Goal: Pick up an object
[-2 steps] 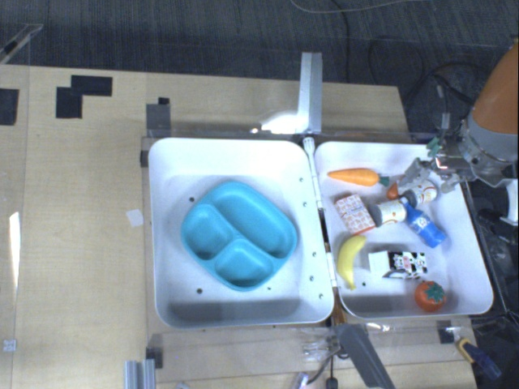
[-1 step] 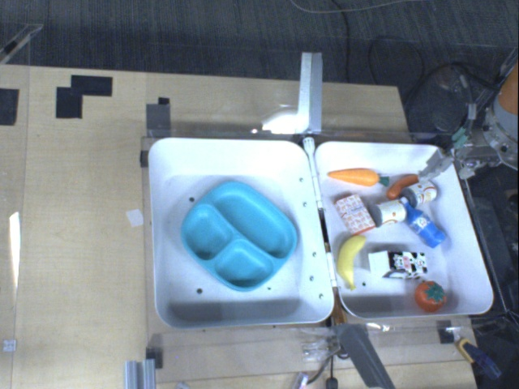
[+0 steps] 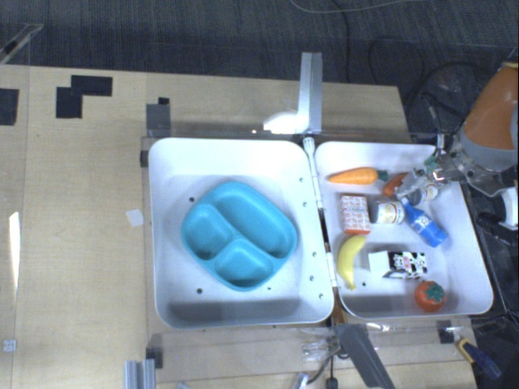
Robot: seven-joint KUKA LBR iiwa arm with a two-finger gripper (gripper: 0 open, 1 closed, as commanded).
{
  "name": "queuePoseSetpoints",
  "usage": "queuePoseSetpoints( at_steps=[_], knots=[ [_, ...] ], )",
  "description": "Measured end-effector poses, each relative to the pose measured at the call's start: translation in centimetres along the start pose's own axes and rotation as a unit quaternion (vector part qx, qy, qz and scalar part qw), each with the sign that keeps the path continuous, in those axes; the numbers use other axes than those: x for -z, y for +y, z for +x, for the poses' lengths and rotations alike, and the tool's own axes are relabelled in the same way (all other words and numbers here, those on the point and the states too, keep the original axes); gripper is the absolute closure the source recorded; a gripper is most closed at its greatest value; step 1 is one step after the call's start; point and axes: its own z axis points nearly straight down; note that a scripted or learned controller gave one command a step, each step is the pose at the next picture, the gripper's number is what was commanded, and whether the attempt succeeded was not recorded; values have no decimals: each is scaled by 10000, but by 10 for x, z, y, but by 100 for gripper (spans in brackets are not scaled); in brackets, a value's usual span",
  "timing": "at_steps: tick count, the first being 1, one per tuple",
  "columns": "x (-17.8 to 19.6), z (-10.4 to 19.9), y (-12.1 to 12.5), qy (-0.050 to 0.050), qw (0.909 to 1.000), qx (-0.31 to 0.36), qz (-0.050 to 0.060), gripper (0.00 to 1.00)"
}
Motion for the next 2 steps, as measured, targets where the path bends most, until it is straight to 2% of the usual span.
queuePoseSetpoints(
  at_steps=[1, 2],
  knots=[
    [-17, -3, 26, 31, 9997, -260, 22, 0],
    [-6, -2, 28, 11, 9997, -225, -6, 100]
  ],
)
